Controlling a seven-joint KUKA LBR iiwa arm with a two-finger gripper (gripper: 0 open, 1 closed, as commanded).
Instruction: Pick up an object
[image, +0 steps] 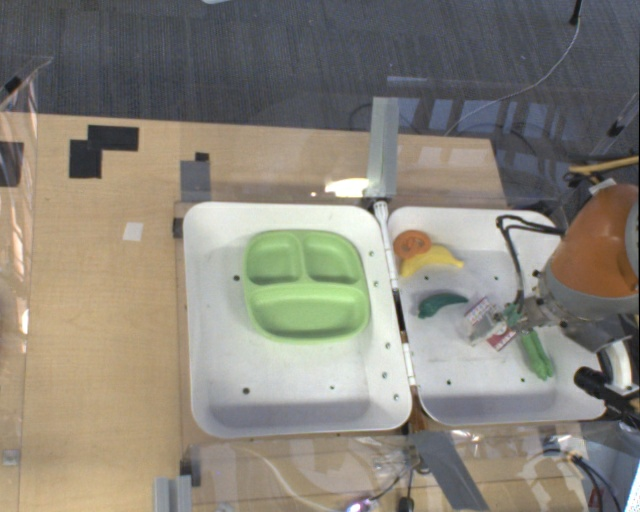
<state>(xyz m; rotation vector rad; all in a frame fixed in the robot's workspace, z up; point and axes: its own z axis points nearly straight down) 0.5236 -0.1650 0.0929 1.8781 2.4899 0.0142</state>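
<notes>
The right bin holds an orange round slice, a yellow banana, a dark green pepper-like piece, a small clear and red packet and a bright green pod. My gripper is low in this bin, at the packet's right edge and just above the pod's upper end. The grey wrist with its orange band rises behind it on the right and hides part of the bin's right side.
The left bin carries a green divided plate in its middle. A metal divider post stands behind the seam between the bins. A black cable loops over the right bin's back corner.
</notes>
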